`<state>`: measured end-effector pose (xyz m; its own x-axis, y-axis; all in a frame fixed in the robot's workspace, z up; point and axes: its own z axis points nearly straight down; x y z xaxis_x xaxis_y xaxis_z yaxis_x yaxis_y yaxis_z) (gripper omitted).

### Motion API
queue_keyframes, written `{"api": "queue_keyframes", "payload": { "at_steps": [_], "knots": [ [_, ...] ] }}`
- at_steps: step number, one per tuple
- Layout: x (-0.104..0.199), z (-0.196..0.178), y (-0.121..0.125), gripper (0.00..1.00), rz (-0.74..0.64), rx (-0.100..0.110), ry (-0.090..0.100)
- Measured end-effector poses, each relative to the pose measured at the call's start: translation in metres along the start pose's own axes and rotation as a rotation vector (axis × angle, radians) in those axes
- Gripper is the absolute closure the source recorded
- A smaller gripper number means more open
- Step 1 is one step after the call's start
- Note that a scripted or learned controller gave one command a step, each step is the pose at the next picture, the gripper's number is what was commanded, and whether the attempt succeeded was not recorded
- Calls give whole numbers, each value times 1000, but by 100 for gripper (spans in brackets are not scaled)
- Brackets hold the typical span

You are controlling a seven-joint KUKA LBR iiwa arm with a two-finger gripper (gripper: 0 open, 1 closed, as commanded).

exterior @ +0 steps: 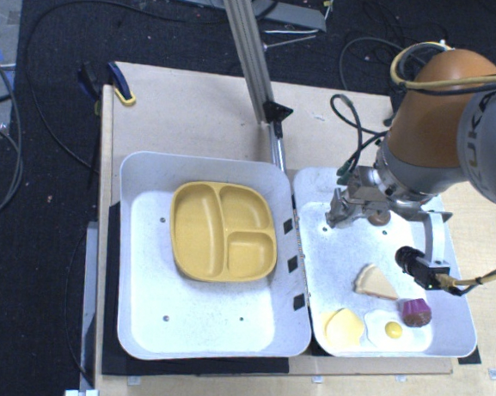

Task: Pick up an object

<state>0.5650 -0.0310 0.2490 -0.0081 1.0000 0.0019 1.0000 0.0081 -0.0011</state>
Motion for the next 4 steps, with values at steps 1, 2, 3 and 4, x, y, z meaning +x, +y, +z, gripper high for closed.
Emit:
{"api": "queue_keyframes", "payload": {
  "at_steps": [1,2,3,4],
  "knots": [
    [52,0,-23,100,0,1,0],
    [107,1,-34,100,-1,1,0],
    [126,23,-48,100,3,3,-2],
    [124,22,-47,100,8,0,-2]
  ]
}}
